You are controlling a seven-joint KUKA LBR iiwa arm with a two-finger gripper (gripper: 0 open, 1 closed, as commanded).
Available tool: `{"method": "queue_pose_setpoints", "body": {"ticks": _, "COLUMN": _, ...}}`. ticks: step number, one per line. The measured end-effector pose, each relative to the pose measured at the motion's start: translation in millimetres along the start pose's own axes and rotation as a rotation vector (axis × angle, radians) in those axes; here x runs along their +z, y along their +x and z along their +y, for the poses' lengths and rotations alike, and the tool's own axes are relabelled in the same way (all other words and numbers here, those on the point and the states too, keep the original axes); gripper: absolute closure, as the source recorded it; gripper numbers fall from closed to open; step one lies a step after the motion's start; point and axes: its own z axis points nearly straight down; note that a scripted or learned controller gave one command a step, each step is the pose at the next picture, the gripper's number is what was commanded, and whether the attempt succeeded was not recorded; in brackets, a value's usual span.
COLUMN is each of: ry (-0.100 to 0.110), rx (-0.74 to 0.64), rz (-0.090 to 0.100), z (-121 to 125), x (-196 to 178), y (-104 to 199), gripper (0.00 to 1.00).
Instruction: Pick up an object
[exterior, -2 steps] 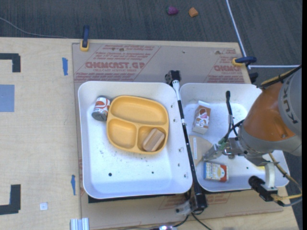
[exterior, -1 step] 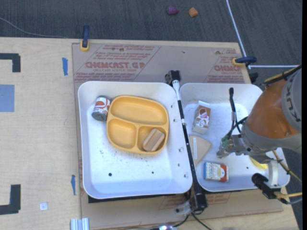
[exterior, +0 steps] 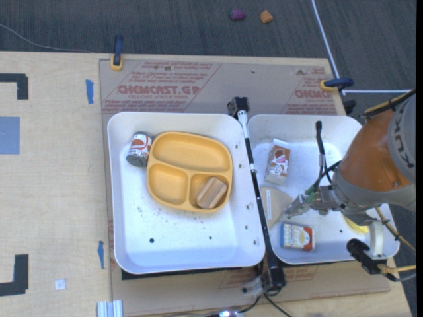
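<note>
The arm point(exterior: 377, 160) reaches in over the right bin point(exterior: 301, 125), its orange band hanging above the bin's right side, and the gripper point(exterior: 301, 205) points left, low over the middle of that bin's floor. I cannot tell from here whether it is released or clenched, and nothing shows between its tips. Just below it lies a small carton point(exterior: 297, 236) with a red top edge, flat on the bin floor near the front wall and apart from the gripper. A second, taller carton point(exterior: 278, 163) with a brown picture on it lies further back in the same bin, near the divide between the 2 bins. A pale cone-shaped piece point(exterior: 276, 202) lies between the 2 cartons, just left of the gripper. A bit of yellow point(exterior: 357, 225) peeks out under the arm by the bin's right wall. In the left bin point(exterior: 192, 246) a yellow 3-compartment tray point(exterior: 188, 152) rests toward the back, with a tan block point(exterior: 211, 192) in its lower right compartment, and a small can point(exterior: 139, 149) lies on its side touching the tray's left edge. Both bins rest on the desk point(exterior: 53, 197).
</note>
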Motion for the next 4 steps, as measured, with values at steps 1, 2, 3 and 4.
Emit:
{"method": "queue_pose_setpoints", "body": {"ticks": 1, "ry": 0.013, "rx": -0.005, "rz": 0.015, "z": -2.5, "x": 10.9, "y": 1.7, "gripper": 0.0}}
{"method": "queue_pose_setpoints", "body": {"ticks": 2, "ry": 0.0, "rx": -0.001, "rz": 0.0, "z": 0.3, "x": -0.3, "y": -4.0, "gripper": 1.0}}
{"method": "queue_pose_setpoints", "body": {"ticks": 3, "ry": 0.0, "rx": -0.001, "rz": 0.0, "z": 0.1, "x": 0.0, "y": -3.9, "gripper": 0.0}}
{"method": "queue_pose_setpoints", "body": {"ticks": 4, "ry": 0.013, "rx": -0.004, "rz": 0.012, "z": -2.7, "x": 11.1, "y": 4.7, "gripper": 0.0}}
